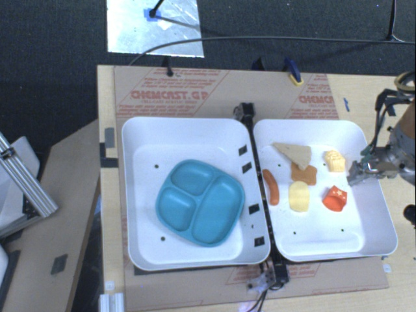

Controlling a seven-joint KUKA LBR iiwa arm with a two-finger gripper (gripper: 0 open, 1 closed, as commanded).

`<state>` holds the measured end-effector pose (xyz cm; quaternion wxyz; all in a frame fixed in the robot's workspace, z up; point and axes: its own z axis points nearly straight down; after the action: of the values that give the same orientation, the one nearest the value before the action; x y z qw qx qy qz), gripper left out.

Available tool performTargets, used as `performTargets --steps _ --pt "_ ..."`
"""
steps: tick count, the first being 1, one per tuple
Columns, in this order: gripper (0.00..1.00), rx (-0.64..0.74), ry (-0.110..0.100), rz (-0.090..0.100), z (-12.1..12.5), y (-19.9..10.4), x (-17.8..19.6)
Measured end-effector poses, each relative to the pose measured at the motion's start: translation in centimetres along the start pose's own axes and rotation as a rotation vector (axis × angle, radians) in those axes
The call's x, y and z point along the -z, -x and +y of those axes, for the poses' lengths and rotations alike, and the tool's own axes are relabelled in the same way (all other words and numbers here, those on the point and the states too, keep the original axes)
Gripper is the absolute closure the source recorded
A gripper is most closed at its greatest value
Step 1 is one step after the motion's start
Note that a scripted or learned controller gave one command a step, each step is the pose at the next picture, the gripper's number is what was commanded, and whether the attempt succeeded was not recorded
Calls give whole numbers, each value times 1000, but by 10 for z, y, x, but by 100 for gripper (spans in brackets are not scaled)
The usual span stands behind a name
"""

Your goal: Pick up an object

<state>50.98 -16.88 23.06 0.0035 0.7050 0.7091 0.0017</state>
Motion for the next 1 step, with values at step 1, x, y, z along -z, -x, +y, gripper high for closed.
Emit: performTargets --steps 1 --pt "100 0 0 0 6 9 48"
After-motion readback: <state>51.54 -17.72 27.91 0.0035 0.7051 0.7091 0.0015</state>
